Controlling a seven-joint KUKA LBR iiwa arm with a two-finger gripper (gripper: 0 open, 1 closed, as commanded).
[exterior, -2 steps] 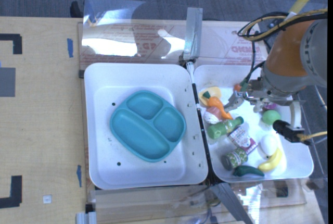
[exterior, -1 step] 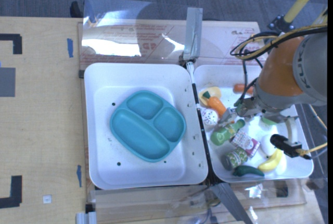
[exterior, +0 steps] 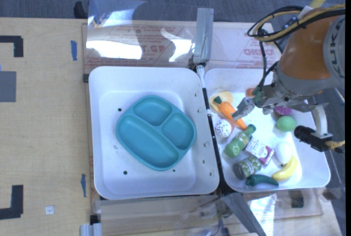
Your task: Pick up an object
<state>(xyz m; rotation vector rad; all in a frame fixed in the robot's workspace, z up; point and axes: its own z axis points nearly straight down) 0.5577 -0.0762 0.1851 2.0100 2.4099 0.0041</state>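
Observation:
The right bin point(exterior: 318, 177) holds several toy foods. An orange carrot point(exterior: 226, 109) with a green top lies near the bin's left wall, beside a yellow piece point(exterior: 225, 97). My gripper point(exterior: 243, 108) hangs low over the bin, its tip just right of the carrot and touching or nearly touching it. Below it lie a white dotted ball point(exterior: 222, 129), a green bottle point(exterior: 239, 142), a white and pink packet point(exterior: 259, 151) and a dark green jar point(exterior: 248, 167). A banana point(exterior: 286, 170), a white egg point(exterior: 283, 150) and a green fruit point(exterior: 285, 123) lie to the right.
The left bin point(exterior: 104, 84) holds a teal divided plate point(exterior: 156, 131). A dark green vegetable point(exterior: 262, 179) lies at the right bin's front edge. A magenta piece point(exterior: 283, 111) sits under the wrist. A ridge point(exterior: 208, 119) separates the bins.

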